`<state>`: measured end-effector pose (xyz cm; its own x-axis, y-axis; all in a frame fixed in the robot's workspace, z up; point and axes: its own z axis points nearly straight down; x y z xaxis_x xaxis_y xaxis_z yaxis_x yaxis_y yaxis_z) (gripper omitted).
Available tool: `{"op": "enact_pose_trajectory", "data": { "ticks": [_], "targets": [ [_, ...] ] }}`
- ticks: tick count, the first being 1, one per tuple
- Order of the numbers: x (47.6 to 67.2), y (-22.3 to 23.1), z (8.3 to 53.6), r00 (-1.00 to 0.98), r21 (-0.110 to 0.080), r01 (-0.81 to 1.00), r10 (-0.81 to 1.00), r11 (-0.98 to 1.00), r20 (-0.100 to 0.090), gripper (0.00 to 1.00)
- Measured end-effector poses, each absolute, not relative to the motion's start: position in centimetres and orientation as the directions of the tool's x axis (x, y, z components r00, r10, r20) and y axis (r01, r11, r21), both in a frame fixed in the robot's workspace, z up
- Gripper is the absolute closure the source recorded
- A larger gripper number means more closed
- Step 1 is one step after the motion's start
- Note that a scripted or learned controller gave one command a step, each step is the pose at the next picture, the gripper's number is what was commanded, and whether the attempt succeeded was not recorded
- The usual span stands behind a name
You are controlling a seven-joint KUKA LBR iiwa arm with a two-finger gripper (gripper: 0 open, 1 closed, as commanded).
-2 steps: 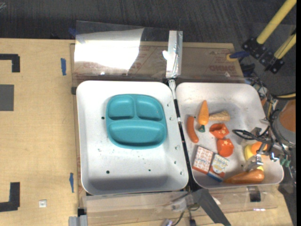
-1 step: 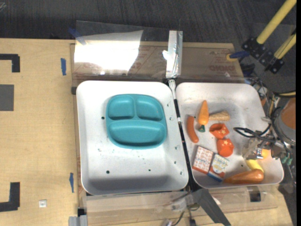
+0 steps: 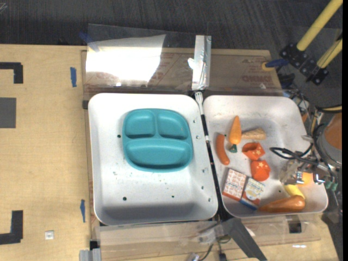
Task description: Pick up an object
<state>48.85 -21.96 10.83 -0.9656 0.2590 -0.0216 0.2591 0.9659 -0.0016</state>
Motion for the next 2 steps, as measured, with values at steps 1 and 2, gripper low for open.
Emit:
{"op": "enact_pose_trajectory", "data": {
  "ticks": [1,2],
  "targets": [
    [49.5,-22.3,9.0,-0.94,0.002,0.342,0.342,0.94,-0.008,0.0],
    [49.7,-22.3,10.1,-0.94,0.001,0.34,0.34,0.94,-0.018,1.0]
  ]
}}
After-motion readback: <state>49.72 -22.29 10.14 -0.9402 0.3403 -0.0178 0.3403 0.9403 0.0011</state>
